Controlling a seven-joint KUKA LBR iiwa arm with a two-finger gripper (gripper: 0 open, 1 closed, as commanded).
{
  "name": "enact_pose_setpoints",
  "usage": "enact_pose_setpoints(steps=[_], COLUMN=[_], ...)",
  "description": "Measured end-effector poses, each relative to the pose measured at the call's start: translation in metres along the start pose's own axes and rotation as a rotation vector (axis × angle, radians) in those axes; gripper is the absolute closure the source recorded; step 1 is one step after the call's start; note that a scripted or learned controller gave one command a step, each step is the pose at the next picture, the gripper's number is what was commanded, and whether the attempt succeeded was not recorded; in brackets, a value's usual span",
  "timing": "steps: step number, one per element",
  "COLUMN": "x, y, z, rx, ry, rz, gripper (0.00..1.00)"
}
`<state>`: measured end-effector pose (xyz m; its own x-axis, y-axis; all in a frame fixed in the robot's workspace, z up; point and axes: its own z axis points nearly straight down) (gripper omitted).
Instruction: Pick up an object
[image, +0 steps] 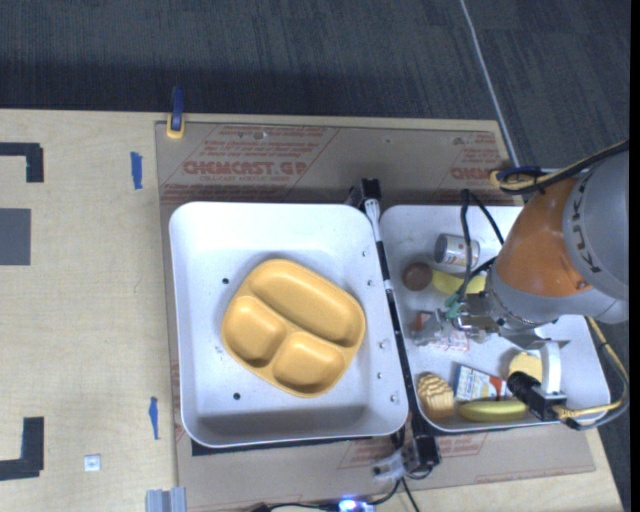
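We see a grey arm (605, 235) with a wide orange band (535, 250) and black cables (480, 225) along it.

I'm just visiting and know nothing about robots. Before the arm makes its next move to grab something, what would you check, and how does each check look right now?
1. Arm over the right bin, where the small objects lie: ok.
2. Gripper close to objects: ok; it sits by the clear packet.
3. Anything between the fingers: cannot tell; the arm hides them.
4. Other targets in sight: ok; can, brown ball, banana and small box lie apart.
5. Cables clear of the objects: cannot tell; they loop over the bin near the can.
6. Yellow tray out of the way: ok; it sits in the left bin.
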<state>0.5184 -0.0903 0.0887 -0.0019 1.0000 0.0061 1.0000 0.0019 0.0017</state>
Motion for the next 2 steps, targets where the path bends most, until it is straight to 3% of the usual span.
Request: enact_pose_setpoints(steps=[1,2], x=[-0.0056,-0.006], y=[0.0029,0.0028], z=[-0.0122,-0.0123], rx=[-0.015,-0.015], ry=[-0.014,-0.015], rz=[0.005,0.006], gripper=[1.0,0.0])
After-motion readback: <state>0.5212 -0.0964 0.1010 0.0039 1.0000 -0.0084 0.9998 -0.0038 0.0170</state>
